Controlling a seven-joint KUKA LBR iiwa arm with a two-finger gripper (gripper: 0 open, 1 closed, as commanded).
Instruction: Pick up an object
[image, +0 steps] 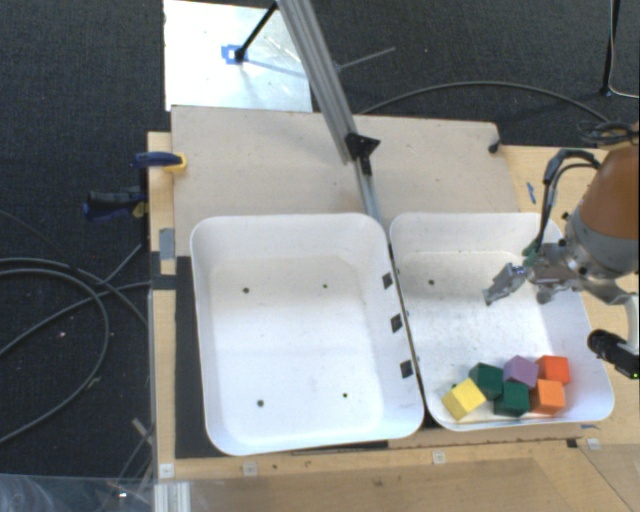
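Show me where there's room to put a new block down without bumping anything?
The left bin has a bare white floor from wall to wall. In the right bin, the far half near the divider is bare too, beside the pincer. It's crowded at that bin's near right corner, where the yellow block, green blocks, purple block and orange blocks huddle together.

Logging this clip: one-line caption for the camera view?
Gripper over the right bin, apart from the blocks clustered in its near corner; left bin beside it.
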